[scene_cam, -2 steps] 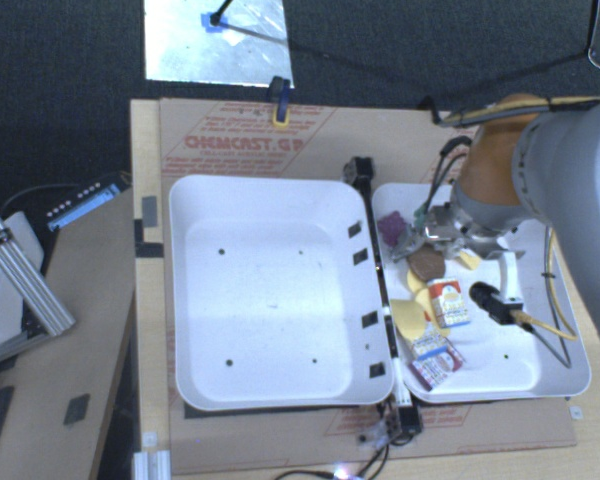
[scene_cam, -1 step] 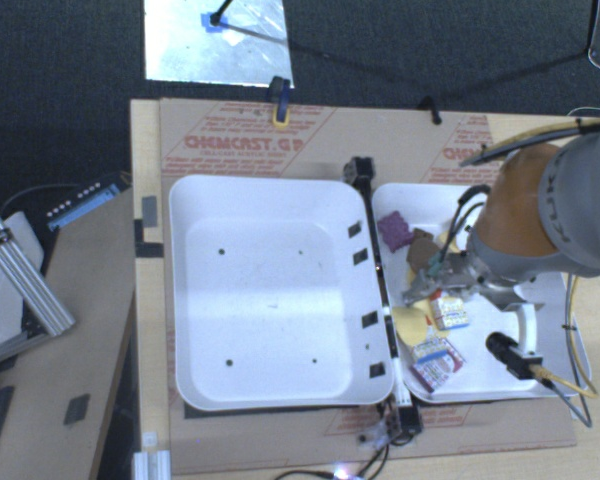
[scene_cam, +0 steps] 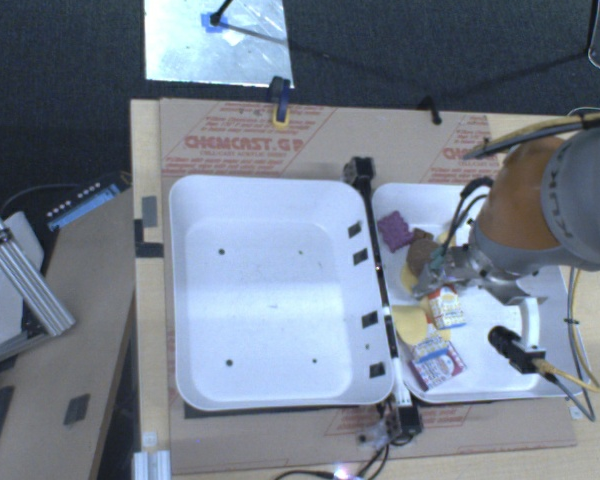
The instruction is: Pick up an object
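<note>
Hand (scene_cam: 442, 268) low in right bin (scene_cam: 540, 383) among objects, its state impossible to tell.

— Where does the arm (scene_cam: 570, 203) stand?
— It reaches in from the right of the camera view, its grey body bent low, the orange band just above the wrist.
— And the gripper (scene_cam: 442, 271)?
— Angled down and to the left, at the arm's lower left end; its grip is too hidden to read.
</note>
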Robot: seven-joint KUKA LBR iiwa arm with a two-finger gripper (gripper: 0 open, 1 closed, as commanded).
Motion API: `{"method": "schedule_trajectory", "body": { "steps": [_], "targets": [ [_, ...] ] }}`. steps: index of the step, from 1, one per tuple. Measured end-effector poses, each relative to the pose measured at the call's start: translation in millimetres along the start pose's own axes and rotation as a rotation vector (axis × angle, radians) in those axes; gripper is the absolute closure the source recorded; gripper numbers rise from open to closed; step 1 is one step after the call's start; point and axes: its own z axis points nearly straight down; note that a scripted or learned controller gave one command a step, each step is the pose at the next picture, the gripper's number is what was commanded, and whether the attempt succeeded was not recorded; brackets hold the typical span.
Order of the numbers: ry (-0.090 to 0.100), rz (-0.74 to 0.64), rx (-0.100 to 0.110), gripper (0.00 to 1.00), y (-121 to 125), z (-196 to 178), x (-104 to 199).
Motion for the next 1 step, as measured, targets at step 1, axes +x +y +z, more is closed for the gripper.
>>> {"method": "schedule_trajectory", "body": {
  "steps": [1],
  "targets": [
    [0.003,-0.007,-0.005,1.0,-31.9,-94.8,55.9]
  ]
}}
